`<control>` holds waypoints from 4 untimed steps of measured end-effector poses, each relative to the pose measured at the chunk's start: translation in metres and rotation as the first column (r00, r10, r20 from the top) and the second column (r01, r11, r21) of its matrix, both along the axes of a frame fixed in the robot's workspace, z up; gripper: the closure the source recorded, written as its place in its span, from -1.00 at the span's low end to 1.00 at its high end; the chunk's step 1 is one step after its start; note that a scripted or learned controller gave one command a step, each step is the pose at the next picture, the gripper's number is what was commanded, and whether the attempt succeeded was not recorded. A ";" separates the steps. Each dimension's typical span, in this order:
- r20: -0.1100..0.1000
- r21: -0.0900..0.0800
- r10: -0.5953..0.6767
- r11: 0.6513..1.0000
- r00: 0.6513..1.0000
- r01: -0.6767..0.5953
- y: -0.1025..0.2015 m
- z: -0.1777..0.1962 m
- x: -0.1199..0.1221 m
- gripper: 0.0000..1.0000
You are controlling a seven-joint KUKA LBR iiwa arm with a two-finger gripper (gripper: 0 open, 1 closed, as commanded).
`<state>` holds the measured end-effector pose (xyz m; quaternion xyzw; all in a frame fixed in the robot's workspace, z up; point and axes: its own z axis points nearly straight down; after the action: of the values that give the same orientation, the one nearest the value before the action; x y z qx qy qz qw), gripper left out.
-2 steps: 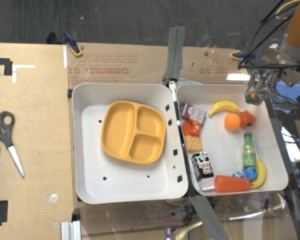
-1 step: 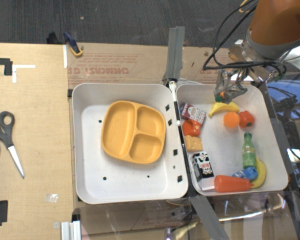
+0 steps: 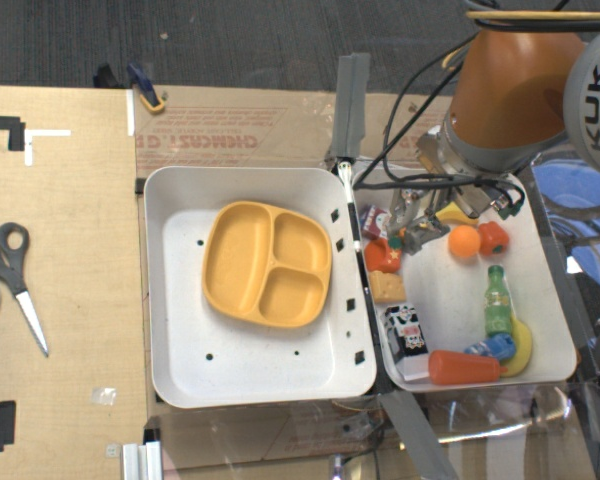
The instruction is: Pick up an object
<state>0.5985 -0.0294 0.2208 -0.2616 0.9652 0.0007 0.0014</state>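
Reaching in from the right, the grey-and-orange arm (image 3: 510, 78) lowers its gripper (image 3: 417, 220) over the back of the right-hand bin (image 3: 555, 313), where a jumble of toy groceries waits to be picked. Whether the claw is spread or closed cannot be told from here: cables and the wrist crowd over it, and nothing is plainly seen between its tips. The likeliest targets lie just beside it: an orange ball (image 3: 464, 242) touching a small red piece (image 3: 493, 236), and a red tomato-like toy (image 3: 383, 256) against the bin's left wall, with a tan block (image 3: 387, 287) just below. Nearer the front sit a green bottle (image 3: 497, 301), a banana (image 3: 523, 349), a blue toy (image 3: 498, 347), a red-orange carrot shape (image 3: 463, 368) and a black-and-white carton (image 3: 407, 329), all loose on the white floor, apparently heaped there as stock for grasp attempts. The left bin (image 3: 165, 268) holds a yellow divided plate (image 3: 267, 264), seemingly a drop-off spot. Scissors (image 3: 18, 278) lie well apart on the wooden bench (image 3: 60, 198). The pick itself looks not yet made.
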 end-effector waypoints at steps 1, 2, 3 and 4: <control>0.003 0.000 -0.255 0.967 0.967 0.255 -0.006 0.073 -0.010 1.00; 0.000 -0.001 -0.153 0.988 0.988 0.153 -0.067 -0.038 -0.024 1.00; 0.002 0.000 -0.137 0.991 0.991 0.137 -0.014 0.028 -0.019 1.00; 0.002 -0.001 -0.084 0.997 0.997 0.084 -0.007 0.036 0.016 1.00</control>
<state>0.6141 -0.0366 0.2571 -0.2210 0.9753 0.0001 0.0020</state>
